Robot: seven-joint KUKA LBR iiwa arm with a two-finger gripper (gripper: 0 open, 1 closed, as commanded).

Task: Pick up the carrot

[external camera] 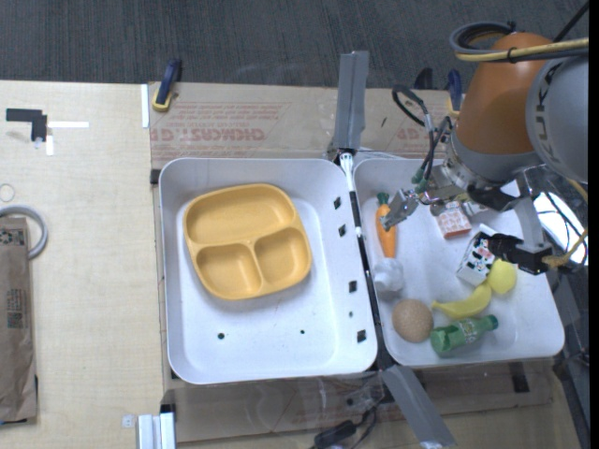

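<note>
I find the carrot (387, 235) in the right bin (538, 342), lying along that bin's left wall near its far-left corner, orange body pointing toward the near edge and its green top at the far end. My end effector (404, 208) sits just beside that green top, to its right, and I cannot tell whether it is released or clenched; nothing shows between its tips. To do this step well I judge I should bring it down over the middle of the orange body and close across the narrow width, keeping clear of the bin wall on the left and of the small whitish thing (388, 273) that lies just past the carrot's near tip. The other objects, a yellow banana (465, 302), a green bottle (462, 334), a tan ball (412, 319), lie toward the near edge and should not interfere. The yellow divided plate (247, 239) sits in the left bin (271, 354). The wrist's cables clutter the tool tip, and the arm's bulk covers the bin's far-right corner.
</note>
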